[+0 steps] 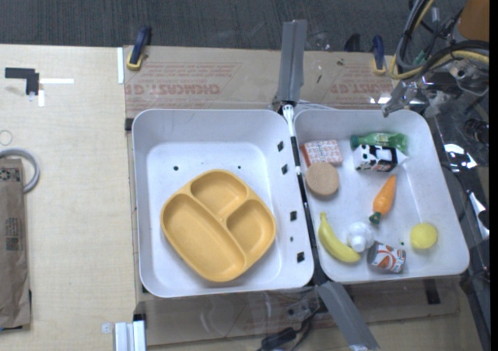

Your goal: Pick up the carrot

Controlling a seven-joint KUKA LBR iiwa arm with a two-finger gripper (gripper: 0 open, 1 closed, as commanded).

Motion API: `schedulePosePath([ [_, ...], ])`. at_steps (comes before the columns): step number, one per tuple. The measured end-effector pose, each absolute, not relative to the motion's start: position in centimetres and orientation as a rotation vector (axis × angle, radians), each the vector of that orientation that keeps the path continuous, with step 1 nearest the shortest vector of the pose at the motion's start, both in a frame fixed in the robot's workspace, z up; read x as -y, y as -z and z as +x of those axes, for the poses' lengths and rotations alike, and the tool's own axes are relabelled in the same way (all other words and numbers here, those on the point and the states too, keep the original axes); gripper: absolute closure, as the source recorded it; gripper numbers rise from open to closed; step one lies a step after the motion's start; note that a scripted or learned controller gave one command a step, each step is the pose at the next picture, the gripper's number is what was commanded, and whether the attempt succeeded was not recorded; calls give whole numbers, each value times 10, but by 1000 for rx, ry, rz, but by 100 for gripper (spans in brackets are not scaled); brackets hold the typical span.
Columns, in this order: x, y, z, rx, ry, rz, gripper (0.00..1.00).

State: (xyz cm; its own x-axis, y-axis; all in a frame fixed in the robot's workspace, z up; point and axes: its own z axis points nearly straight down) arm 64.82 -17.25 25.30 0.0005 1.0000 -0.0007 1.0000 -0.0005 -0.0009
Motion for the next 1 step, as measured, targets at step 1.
schedulePosePath([
  [1, 189, -153, 586, 2383, -2, -2047, 0],
])
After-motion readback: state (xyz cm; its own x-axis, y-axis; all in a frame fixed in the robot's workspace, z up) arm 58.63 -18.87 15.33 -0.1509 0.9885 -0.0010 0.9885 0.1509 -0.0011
